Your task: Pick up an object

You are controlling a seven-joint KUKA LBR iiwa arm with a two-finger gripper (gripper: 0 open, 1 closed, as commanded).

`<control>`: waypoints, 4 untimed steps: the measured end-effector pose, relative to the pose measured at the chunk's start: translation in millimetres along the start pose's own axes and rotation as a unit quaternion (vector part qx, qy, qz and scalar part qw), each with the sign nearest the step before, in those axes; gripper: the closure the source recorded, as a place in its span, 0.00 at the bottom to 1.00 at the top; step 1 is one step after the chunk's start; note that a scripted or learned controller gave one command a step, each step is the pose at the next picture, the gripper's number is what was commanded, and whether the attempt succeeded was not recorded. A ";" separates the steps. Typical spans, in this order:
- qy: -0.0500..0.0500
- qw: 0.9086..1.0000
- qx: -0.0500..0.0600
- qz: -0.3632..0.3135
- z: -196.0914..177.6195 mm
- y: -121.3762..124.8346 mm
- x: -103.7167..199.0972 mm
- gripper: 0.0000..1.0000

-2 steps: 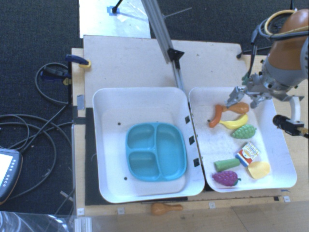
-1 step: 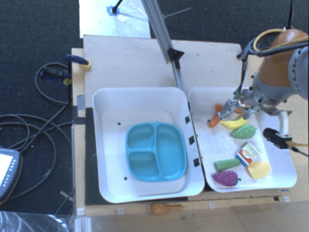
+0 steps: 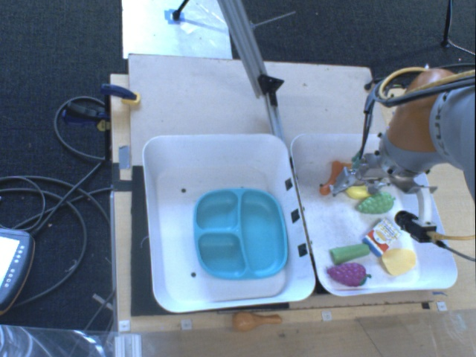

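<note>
Two bins; pincer [image 3: 343, 183], grip state unclear, hovers near right bin's [image 3: 446, 277] crowded back edge.

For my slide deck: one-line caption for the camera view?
Arm's pincer low in right bin among toy foods; blue divided plate in left bin.

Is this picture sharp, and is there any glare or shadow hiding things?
Camera view: evenly lit and fairly soft; the white bins look bright, nearly washed out, shadows faint. The hand is small and slightly blurred beside the yellow toy, so fine detail there is lost.
</note>
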State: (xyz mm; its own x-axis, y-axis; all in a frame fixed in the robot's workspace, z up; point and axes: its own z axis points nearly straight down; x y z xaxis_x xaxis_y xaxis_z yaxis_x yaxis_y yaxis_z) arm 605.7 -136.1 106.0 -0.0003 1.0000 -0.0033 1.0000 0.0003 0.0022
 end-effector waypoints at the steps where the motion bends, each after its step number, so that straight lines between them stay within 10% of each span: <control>1: 0.000 1.000 -0.004 0.000 -15.6 2.8 0.4 1.00; 4: 0.001 1.000 -0.003 -0.003 -171.7 20.8 3.4 1.00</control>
State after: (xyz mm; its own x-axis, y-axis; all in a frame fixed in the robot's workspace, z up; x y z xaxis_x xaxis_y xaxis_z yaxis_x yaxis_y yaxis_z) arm 626.1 -132.1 277.7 -0.0064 1.0000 -0.0015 1.0000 0.0064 0.0076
